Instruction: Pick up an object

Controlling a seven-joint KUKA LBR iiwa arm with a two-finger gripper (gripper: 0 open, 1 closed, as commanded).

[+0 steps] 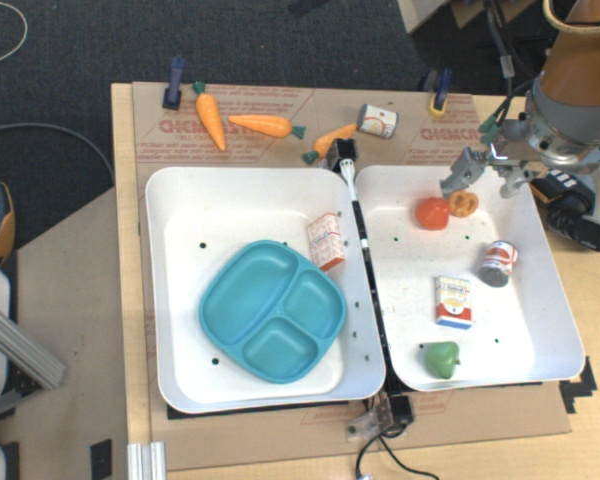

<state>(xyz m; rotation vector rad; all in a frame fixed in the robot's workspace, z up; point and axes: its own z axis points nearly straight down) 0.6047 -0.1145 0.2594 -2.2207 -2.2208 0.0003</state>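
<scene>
Three carrots (211, 119), two cartons (453, 301), perhaps one can (497, 263).

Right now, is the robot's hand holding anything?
No. The hand hangs over the right bin above the red tomato and the small orange thing, with nothing between its fingers.

Arm (578, 78) cut off top-right; tool (487, 171) finger state unclear.
</scene>
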